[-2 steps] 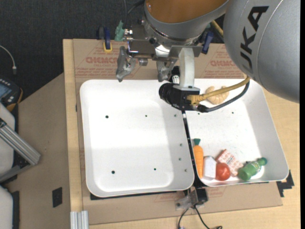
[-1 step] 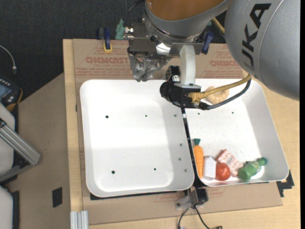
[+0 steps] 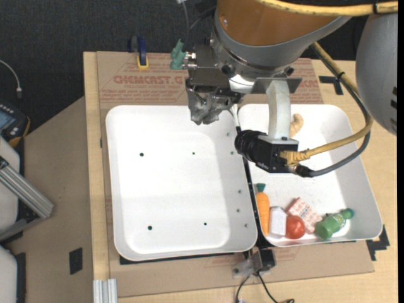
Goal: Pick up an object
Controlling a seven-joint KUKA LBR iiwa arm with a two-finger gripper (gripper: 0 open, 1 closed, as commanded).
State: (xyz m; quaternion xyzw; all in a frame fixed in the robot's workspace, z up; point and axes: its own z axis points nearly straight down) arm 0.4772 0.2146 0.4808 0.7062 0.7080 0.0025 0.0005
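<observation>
**Gripper over the far edge of the left bin, objects lying well behind it in the right bin**

You see the gripper [image 3: 207,111] hanging below the orange-banded wrist, over the far right corner of the left bin [image 3: 126,169], close to the wall it shares with the right bin [image 3: 360,188]; its fingers point down at bare white floor, and nothing shows between them. Whether they stand apart or together you cannot tell from this slant; the fingertips merge into one grey cluster.

The candidate objects lie well apart from the gripper, toward the near side and across the dividing wall: a carrot [image 3: 262,203] against that wall, a red piece [image 3: 295,226] just beyond it, a pink-and-white packet [image 3: 305,210] beside it, and a green bottle [image 3: 332,224] farthest out; they sit bunched in the near corner, probably because the bin slopes or earlier handling left them there. A pale item [image 3: 297,124] rests on the gripper's far side of the wall, partly hidden by the arm; a black camera unit [image 3: 265,150] hangs over the right bin.

Judged from this, no pick is yet made.
</observation>
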